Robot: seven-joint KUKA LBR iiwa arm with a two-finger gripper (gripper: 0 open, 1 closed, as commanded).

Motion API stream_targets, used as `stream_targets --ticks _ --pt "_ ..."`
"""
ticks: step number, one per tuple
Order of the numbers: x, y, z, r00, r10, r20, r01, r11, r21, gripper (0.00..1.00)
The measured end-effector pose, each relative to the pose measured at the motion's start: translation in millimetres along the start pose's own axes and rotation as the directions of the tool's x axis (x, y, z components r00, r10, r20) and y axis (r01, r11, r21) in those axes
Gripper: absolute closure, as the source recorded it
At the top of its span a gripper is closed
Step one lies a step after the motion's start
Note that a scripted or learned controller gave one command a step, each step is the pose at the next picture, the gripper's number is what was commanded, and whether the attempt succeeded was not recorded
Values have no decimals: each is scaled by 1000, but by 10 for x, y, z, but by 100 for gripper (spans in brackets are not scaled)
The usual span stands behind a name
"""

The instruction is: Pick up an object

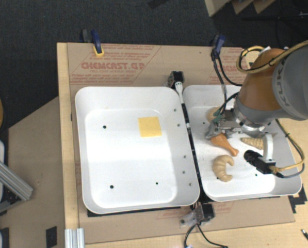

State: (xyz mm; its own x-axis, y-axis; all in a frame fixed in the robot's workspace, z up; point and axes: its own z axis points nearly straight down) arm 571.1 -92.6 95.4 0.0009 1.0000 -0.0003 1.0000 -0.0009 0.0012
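My gripper [217,128] is down in the right bin [231,189], reaching from under the orange-banded wrist. Its tip sits at the upper end of an orange carrot-shaped toy [227,143]. A tan croissant [223,167] lies just below, apart from the gripper. A pale beige object [213,114] peeks out above the gripper, partly hidden by the wrist. A cream ridged piece [253,141] shows to the right under the arm. In the left bin [92,154] a flat yellow square [149,127] lies alone.
The two white bins sit side by side on a cardboard-covered bench [117,61], held by blue clamps [96,41] at the back. Black cables [223,76] loop over the right bin's back edge. A black part of the arm [257,160] hangs over the right bin.
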Motion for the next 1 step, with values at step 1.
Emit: stream_targets --ticks 1 --pt "624 779 -961 1000 -9 0 9 1000 -15 100"
